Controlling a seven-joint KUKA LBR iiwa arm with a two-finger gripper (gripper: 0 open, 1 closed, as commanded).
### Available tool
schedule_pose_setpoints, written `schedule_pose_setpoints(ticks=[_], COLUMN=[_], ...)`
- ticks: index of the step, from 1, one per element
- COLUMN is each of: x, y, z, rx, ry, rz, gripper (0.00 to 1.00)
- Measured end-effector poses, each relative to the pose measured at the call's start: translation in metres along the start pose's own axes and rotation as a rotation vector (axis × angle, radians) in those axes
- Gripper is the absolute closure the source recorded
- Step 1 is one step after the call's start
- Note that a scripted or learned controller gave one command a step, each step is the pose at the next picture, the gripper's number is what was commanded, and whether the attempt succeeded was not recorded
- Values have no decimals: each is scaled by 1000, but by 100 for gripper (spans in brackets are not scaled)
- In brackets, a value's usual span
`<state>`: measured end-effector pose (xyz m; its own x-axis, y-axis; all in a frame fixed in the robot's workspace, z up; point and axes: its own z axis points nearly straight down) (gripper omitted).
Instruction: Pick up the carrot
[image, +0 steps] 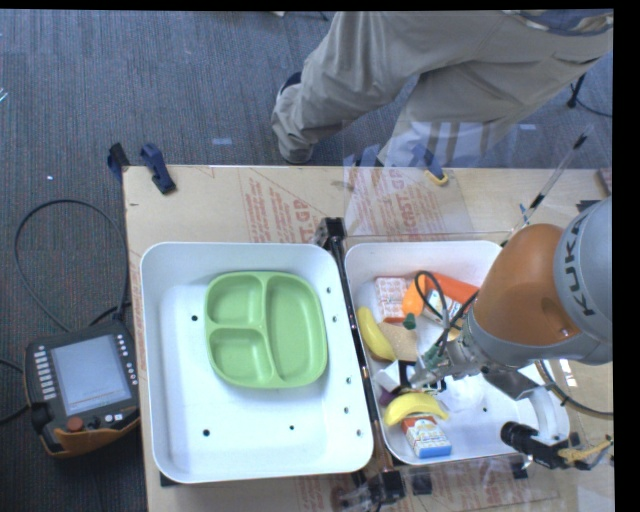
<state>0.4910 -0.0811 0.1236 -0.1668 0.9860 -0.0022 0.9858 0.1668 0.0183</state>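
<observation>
a: carrot, orange tapered vegetable (455, 289), item one. location: right-hand shallow white plastic bin (420, 246), upper middle, lying just beside a small orange-and-white carton (390, 298), with a dark looped cable (432, 290) crossing in front of it. its right end runs under the grey arm with the orange wrist band (530, 290).

b: end effector?

a: gripper (428, 368), low over the middle of the same bin, near a yellow banana (376, 335) and a second curved yellow banana (414, 406). whether it is spread or closed, i cannot tell; nothing is visibly between it.

b: other stock?

a: small red-and-white box (428, 437) at the bin's near edge. left-hand shallow white bin (175, 300) carries a light green three-compartment plastic tray (266, 328).

b: risks, as judged?

a: the gripper sits nearer the bananas than the carrot, so a descent from here would likely close on a banana or on nothing. the cable over the carrot could snag or be lifted with it. the carton touching or nearly touching the carrot may be nudged or pinched alongside.

b: not legible?

a: the carrot's full length, cut off by the arm; the bin's right portion beneath the arm; the pale clutter around the gripper is too muddled to name.
</observation>
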Motion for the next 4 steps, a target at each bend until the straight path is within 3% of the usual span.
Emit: schedule_pose_setpoints(ticks=[1, 2, 3, 4], x=[-13, -37, -37, -50], y=[34, 102, 101, 147], z=[14, 16, 18, 36], rx=[-24, -26, -28, 18], ry=[2, -2, -7, -2], rz=[217, 449, 444, 616], gripper=[100, 100, 0, 0])
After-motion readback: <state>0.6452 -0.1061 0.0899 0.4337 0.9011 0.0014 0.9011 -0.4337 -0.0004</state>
